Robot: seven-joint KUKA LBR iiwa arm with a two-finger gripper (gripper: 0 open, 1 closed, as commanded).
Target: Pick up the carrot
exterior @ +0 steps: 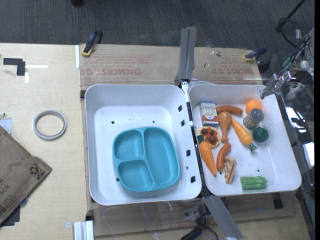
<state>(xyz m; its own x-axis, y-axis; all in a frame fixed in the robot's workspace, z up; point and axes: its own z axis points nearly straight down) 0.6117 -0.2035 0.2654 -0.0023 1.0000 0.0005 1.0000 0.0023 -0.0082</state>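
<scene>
Bench of pale wood and cardboard, dark carpet beyond it at the top of the frame; I log the contents as follows. Left bin [95,134]: one blue plate [146,159] with three compartments. Right bin [285,149]: a cluster of toy food. Carrot [208,159]: lower left part of the right bin, close to the wall shared with the left bin, lying flat, green top toward the upper left and just below a pizza slice [209,135], point toward the lower right. A sausage [223,156] lies just beside it on the right, nearly parallel. Also listed: a drumstick [225,124], an orange [253,105], a green pepper [253,183] at the bin's lower edge, and a second yellowish-orange tapered piece [241,132] which I judge is not the target. Gripper [273,87]: upper right corner of the right bin, over the rim, well apart from the carrot; whether it is open or closed I cannot tell, and nothing shows in its hold. Relation that matters: the carrot lies down and to the left of the gripper, across the food cluster, so I judge the approach should close across the carrot's short width, clear of the sausage.
</scene>
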